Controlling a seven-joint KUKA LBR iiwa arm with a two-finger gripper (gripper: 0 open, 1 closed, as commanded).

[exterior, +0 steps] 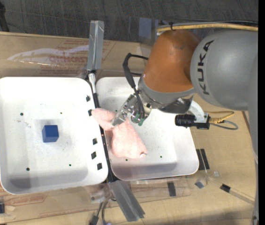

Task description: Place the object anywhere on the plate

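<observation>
A limp pink object lies in the right bin, towards its left side. Its upper end reaches the wall between the two bins. My gripper hangs low over the object's narrow middle, right at its surface; the arm's orange wrist covers the bin's far half. A white rounded rim, perhaps the plate, peeks out from under the arm at the bin's right side; the rest of it is hidden.
A small blue cube sits in the left bin, left of its middle. A black cable and connector hang off the arm over the right bin's right edge. Grey brackets stand between the bins at back and front.
</observation>
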